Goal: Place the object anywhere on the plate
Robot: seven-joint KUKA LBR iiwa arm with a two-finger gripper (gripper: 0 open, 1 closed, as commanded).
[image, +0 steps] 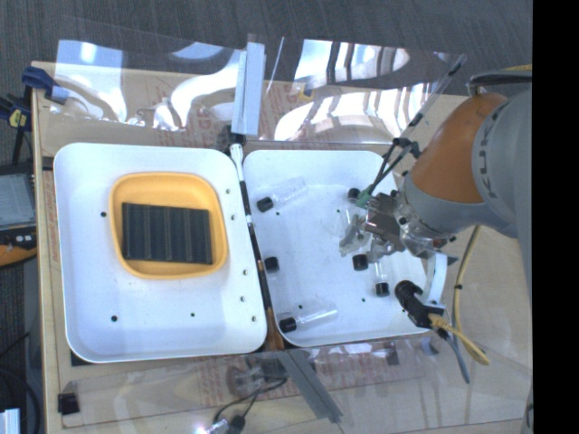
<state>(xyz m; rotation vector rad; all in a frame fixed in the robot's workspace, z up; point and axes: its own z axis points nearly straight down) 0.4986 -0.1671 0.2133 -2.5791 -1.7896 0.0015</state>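
**Gripper low over clear vials in the right bin**

The left bin (81,324), smooth white with rounded corners, carries a yellow, rounded-square plate (127,202) with a dark ribbed insert in its middle. The right bin (298,233) holds clear plastic vials with black caps: one (282,194) near the upper left, one (308,317) at the lower edge, and others beside the gripper (362,238) at the bin's right side. The metallic gripper sits down among those vials; whether it grasps anything I cannot tell.
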